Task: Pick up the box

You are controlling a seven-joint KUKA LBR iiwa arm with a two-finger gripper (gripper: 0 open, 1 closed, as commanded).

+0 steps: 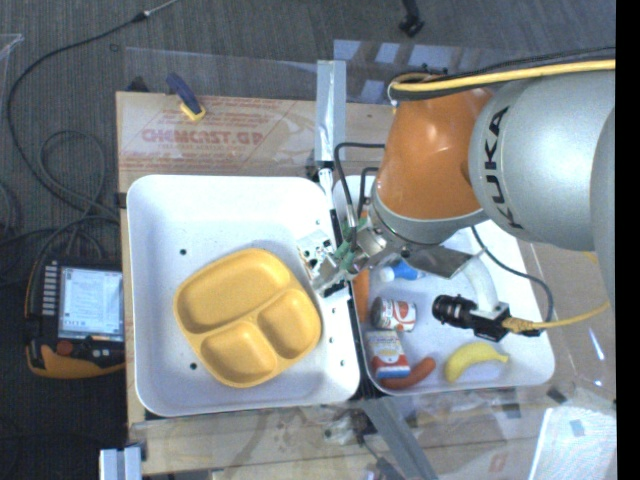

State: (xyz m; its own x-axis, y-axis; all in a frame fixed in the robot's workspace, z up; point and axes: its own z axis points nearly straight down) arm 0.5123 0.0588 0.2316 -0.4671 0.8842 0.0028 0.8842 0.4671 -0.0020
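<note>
The claw [326,261] hangs over the right rim of the left bin [160,258], just beside the yellow divided plate [250,315]. From here I cannot tell whether it is spread or clenched. The box [385,350] lies in the right bin [520,298], apart from the claw and next to a red sausage [412,371].

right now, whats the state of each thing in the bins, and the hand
box: lying on the right bin floor, not lifted
can: resting next to the box
sausage: lying flat beside the box
banana: lying flat, unpeeled
yellow divided plate: right way up in the left bin, compartments bare
hand: over the left bin's right edge, apart from the box
</note>
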